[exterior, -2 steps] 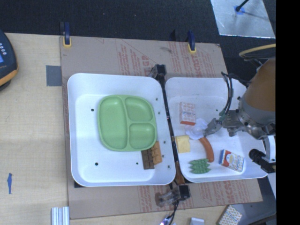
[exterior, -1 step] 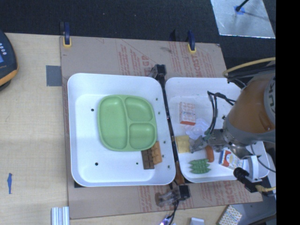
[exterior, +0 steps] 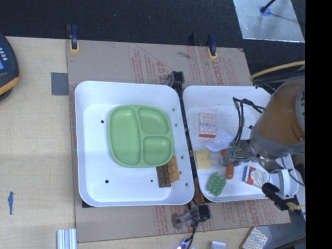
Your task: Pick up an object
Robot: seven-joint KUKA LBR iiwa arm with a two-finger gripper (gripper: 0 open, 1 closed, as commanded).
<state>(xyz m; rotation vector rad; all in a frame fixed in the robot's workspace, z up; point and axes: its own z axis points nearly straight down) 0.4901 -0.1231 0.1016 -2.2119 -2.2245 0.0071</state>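
The right bin (exterior: 218,94) holds a white and red packet (exterior: 206,124), a crumpled white wrapper (exterior: 222,138), a yellow block (exterior: 202,159), a green leafy toy (exterior: 216,183), an orange stick-like piece (exterior: 229,171) and a small red, white and blue carton (exterior: 255,176). My gripper (exterior: 232,156) hangs low in this bin, directly over the upper end of the orange piece and just right of the yellow block. The arm's wrist hides the bin's right side. In the left bin (exterior: 87,139) lie a green divided plate (exterior: 140,135) and a brown block (exterior: 168,173).
Both bins rest on a cardboard sheet (exterior: 129,61) clamped at its far edge by two clips (exterior: 74,39). Black cables loop beside the wrist (exterior: 241,113). A dark and yellow device (exterior: 6,64) sits at the bench's left edge. Small clutter lies below the bins (exterior: 189,218).
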